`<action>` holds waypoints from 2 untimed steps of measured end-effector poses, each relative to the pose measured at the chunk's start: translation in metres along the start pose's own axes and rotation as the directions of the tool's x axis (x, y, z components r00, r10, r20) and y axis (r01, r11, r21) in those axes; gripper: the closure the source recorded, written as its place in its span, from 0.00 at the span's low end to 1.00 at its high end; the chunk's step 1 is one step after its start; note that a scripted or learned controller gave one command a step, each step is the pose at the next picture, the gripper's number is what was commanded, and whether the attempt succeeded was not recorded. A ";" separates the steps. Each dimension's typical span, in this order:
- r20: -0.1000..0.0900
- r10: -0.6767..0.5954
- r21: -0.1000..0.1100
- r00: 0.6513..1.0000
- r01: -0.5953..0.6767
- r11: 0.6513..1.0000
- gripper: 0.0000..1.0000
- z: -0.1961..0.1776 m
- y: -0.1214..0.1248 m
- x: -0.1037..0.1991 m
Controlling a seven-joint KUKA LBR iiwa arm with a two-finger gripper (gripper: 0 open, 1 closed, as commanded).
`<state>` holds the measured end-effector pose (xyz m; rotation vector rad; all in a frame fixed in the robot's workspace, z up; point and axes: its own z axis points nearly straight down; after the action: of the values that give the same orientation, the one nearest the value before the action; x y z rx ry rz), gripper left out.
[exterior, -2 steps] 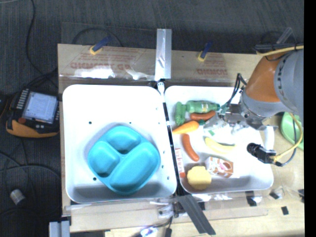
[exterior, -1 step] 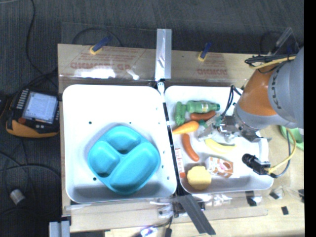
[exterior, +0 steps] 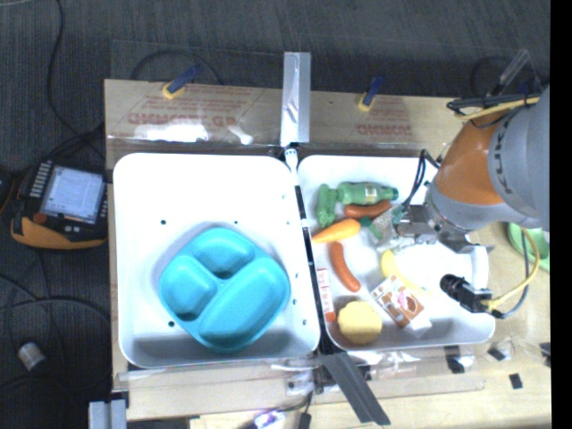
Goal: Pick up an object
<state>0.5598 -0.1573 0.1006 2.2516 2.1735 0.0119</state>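
Plastic, board and carpet

Smooth blue plastic plate (exterior: 225,286) in a glossy white bin (exterior: 143,204); clear film over brown board (exterior: 197,114); rough dark carpet (exterior: 54,347).

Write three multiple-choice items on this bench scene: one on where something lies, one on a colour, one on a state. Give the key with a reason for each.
1. Where does the divided plate lie?
A. In the left bin
B. In the right bin
C. On the floor beside the bench

2. What colour is that plate?
A. Red
B. Blue
C. Yellow

3. How does the green bottle rest?
A. Upright on its base
B. On its side among the toy foods
C. Inside the plate

Key:
1 A, the plate sits alone in the bin on the view's left.
2 B, all its compartments are light blue.
3 B, the bottle lies flat near the right bin's far edge, by the carrot and the sausage.
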 end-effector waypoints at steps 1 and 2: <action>0.000 0.000 0.000 1.000 0.000 1.000 0.00 0.000 0.000 0.000; 0.001 -0.066 -0.002 0.998 0.066 0.998 0.00 0.009 -0.039 -0.015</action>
<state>0.5206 -0.1714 0.0906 2.1771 2.2450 0.0119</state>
